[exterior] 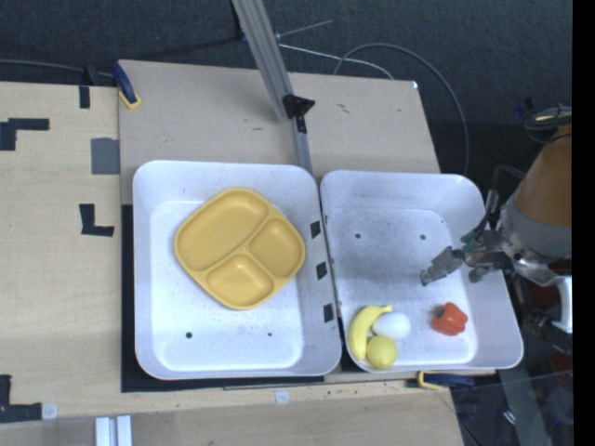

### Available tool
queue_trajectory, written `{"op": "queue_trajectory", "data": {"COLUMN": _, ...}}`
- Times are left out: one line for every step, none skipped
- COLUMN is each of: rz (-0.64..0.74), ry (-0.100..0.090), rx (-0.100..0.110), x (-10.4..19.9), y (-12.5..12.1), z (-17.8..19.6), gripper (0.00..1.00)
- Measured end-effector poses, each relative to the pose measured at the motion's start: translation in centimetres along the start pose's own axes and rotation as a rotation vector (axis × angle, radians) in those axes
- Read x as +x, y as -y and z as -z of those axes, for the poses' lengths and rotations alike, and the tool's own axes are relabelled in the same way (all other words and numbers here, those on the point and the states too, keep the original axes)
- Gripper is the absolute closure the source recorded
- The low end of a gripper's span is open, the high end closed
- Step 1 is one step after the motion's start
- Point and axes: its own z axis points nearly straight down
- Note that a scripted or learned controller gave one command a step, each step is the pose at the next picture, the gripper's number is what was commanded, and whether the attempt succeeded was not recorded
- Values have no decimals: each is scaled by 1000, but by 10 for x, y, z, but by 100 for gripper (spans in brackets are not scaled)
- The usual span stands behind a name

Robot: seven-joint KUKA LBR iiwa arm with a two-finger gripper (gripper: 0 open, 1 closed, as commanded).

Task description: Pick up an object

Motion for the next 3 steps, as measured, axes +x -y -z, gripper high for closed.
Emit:
{"op": "queue_trajectory", "data": {"rz": 0, "ry": 0, "rx": 0, "x": 0, "y": 0, "z": 0, "gripper": 0}}
{"op": "queue_trajectory", "data": {"rz": 0, "ry": -2, "rx": 6, "x": 2, "y": 1, "z": -64, "gripper": 0}}
{"op": "queue_trajectory", "data": {"rz": -1, "ry": 2, "rx": -2, "x": 2, "y": 0, "z": -109, "gripper": 0}}
